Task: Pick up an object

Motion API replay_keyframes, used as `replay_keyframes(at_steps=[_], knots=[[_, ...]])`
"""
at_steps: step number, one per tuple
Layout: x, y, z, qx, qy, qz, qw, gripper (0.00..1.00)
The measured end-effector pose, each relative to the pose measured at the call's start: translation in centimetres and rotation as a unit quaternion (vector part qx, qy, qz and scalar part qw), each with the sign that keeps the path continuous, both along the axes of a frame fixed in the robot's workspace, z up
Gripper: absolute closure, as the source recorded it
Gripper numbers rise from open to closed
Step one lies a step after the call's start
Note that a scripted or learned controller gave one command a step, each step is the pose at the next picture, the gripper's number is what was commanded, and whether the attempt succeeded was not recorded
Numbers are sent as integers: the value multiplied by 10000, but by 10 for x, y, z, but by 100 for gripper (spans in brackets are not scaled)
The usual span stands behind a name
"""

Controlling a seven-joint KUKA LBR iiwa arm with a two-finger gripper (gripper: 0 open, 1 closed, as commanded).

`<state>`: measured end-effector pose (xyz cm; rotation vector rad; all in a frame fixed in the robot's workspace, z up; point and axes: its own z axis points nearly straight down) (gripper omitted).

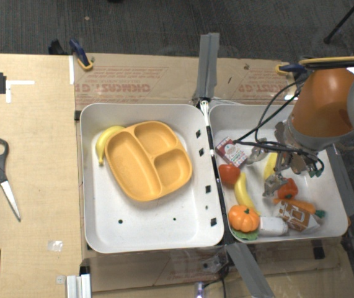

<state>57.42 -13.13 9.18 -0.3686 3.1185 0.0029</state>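
Observation:
My gripper (278,180) hangs low in the right bin (333,172), below the orange band of the arm. Its metal fingers point down between a yellow banana piece (269,164) and a small red-orange item (286,189). Around it lie a red tomato (229,174), a yellow banana (243,191), a small orange pumpkin (244,218), a carrot (300,206), a brown-and-white packet (293,216) and a red-and-white packet (230,152). I cannot make out anything held between the fingers.
The left bin (102,216) holds an orange divided plate (147,159) with a banana (106,141) tucked at its left rim. Scissors (0,172) lie on the bench at far left. Black cables loop from the arm over the right bin.

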Motion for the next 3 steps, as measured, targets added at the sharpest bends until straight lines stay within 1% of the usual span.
replay_keyframes(at_steps=[1, 2, 3], knots=[[-37, -29, 0, -9, -10, 249, 9997, 0], [-35, -28, 9, -14, -28, 263, 9996, 100], [-13, 44, 100, -4, -14, -544, 9985, 100]])
